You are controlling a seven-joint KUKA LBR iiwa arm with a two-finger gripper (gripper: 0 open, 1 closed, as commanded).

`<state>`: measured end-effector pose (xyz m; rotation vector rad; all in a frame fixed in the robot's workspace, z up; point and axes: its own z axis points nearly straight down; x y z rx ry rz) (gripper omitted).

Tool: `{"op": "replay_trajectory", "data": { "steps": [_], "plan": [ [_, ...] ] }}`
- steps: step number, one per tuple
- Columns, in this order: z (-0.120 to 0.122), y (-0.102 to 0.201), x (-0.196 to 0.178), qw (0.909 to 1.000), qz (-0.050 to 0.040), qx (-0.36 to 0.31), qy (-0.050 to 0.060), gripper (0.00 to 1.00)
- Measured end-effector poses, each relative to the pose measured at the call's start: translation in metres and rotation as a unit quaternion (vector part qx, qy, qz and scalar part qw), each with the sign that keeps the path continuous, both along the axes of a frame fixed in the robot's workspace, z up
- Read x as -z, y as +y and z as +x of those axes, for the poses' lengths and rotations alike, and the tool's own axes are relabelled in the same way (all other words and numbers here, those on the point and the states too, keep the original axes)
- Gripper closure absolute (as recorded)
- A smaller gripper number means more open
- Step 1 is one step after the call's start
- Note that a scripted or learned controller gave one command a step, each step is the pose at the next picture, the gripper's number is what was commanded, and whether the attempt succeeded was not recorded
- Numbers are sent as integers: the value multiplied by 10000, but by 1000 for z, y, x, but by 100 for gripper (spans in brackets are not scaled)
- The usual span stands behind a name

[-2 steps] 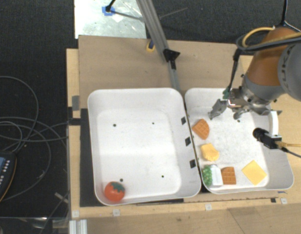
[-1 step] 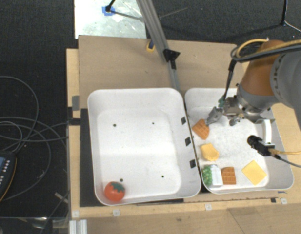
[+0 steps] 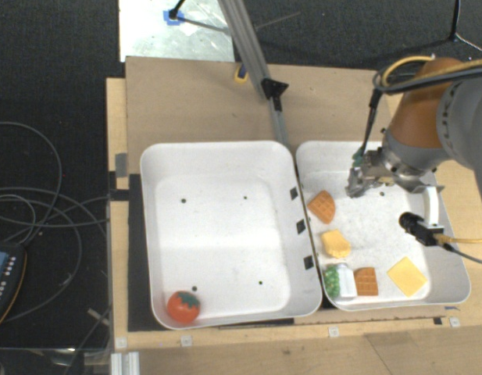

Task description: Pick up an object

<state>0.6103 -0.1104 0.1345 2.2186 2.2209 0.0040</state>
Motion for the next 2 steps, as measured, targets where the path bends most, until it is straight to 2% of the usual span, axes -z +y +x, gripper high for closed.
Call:
{"op": "replay_trajectory", "data": {
  "steps": [1, 2],
  "plan": [
    [3, -5, -64, 10000, -9, -8, -25, 100],
    [4, -6, -89, 10000, -4, -14, -3, 100]
  ]
}}
